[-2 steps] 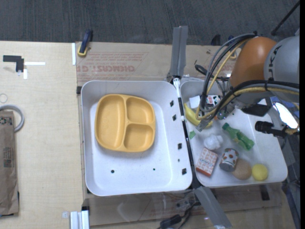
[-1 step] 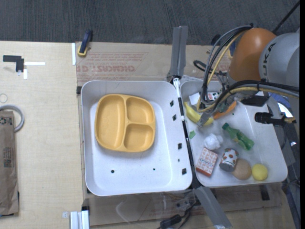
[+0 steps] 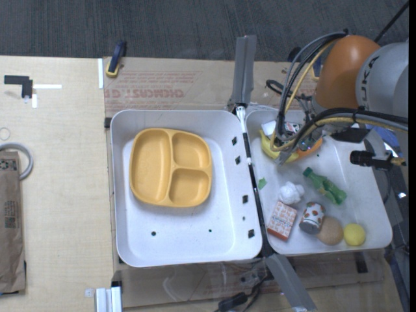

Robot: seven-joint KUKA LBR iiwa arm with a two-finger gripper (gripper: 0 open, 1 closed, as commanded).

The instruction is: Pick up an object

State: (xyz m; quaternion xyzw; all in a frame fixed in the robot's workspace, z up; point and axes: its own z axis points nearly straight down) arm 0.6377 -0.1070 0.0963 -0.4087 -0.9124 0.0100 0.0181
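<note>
My gripper (image 3: 290,149) reaches down into the far left part of the right bin (image 3: 374,194), among a yellow banana-like piece (image 3: 268,145) and an orange object (image 3: 311,146). Cables and the wrist hide the fingertips. Loose objects lie in the near half of that bin: a green toy (image 3: 325,185), a white crumpled thing (image 3: 290,192), a red-and-white box (image 3: 281,220), a small can (image 3: 312,218), a tan egg-shaped object (image 3: 330,231) and a yellow ball (image 3: 354,234).
The left bin (image 3: 123,174) holds a yellow three-compartment plate (image 3: 171,168). A grey divider post (image 3: 244,70) stands between the bins at the back. Cardboard lies behind the left bin, and a brown bag (image 3: 10,220) sits at the far left.
</note>
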